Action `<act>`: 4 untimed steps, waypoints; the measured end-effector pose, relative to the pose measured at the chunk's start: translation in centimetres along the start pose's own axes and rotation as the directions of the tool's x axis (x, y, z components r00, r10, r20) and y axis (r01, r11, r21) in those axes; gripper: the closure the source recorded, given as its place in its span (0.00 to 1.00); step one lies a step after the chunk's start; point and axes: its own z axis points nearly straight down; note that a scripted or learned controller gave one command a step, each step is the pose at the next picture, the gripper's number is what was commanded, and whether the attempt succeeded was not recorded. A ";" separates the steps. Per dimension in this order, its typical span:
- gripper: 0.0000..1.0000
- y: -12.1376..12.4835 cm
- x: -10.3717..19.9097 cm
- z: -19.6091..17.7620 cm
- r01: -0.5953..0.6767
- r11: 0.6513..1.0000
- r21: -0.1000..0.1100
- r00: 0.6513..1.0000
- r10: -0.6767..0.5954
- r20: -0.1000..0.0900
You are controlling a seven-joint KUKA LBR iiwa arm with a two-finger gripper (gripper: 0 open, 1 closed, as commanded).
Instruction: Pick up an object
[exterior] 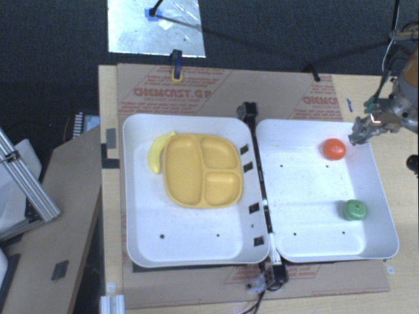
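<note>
An orange-red ball-like fruit (334,149) lies near the far right corner of the right bin (308,241). A green round fruit (355,209) lies by the same bin's right wall, nearer the front. My gripper (362,133) hangs at the bin's far right rim, a short way right of and above the orange fruit. Nothing shows between its fingertips. In the left bin (190,247) a yellow divided plate (200,170) lies with a banana (156,152) tucked against its left edge.
A black clamp strip (257,175) runs between the two bins. Cardboard (216,90) lies under both. A clamp with a yellow tip (177,65) stands at the back, and a shiny foil sheet (156,17) lies beyond it.
</note>
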 end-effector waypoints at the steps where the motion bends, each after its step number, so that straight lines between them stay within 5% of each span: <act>1: 1.00 0.1 0.0 -3.1 0.001 1.000 0.001 1.000 -0.001 -0.001; 4: 1.00 2.3 14.2 1.5 0.003 1.000 0.005 1.000 -0.003 -0.003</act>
